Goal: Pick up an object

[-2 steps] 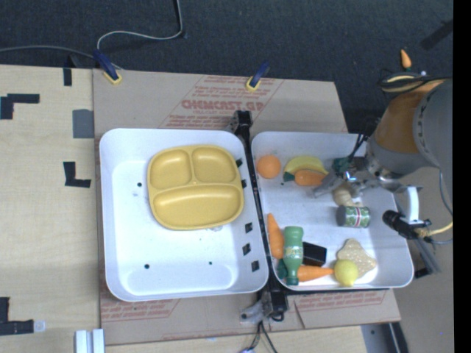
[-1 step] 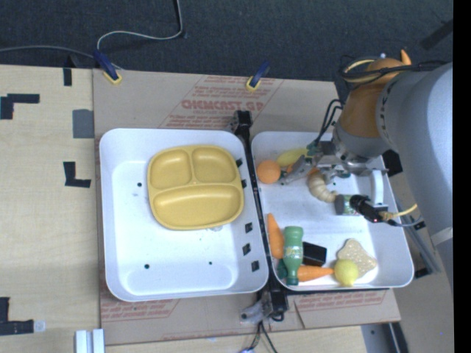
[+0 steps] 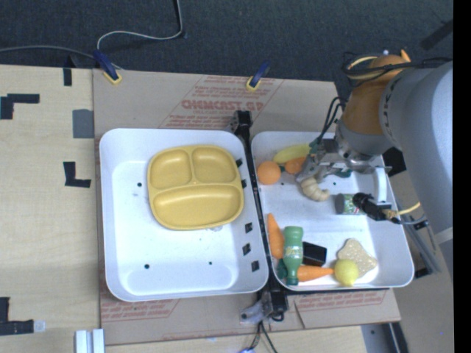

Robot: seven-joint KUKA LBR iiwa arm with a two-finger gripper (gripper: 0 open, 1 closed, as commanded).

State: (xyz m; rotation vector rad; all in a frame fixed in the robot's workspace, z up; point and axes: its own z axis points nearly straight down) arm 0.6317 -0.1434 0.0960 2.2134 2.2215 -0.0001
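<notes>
— Right now, where is the gripper [image 3: 318, 169] being held?

— It is being held low over the upper part of the right bin [image 3: 401, 267], reaching in from the right, with the orange-banded arm [image 3: 372, 101] above it.

— And which object is being approached?

— Judging by position, the tan peanut-shaped toy [image 3: 316, 190]. It is lying just below the fingers [image 3: 307, 173], seemingly touching or nearly touching them, with its long axis running roughly left to right. A yellow banana-like piece [image 3: 291, 153] and an orange ball [image 3: 268, 173] are lying just to the left.

— Are the fingers being closed on anything?

— They are being kept somewhat spread, pointing down-left, as far as can be made out. Nothing is seen pinched between them, so nothing is being called held.

— What is the coming move turning on?

— A short shift toward the near edge is probably needed, so the fingers straddle the toy across its narrow waist.

— And the left bin [image 3: 118, 219]?

— A yellow divided plate [image 3: 196, 186] is resting in it, well apart.
</notes>
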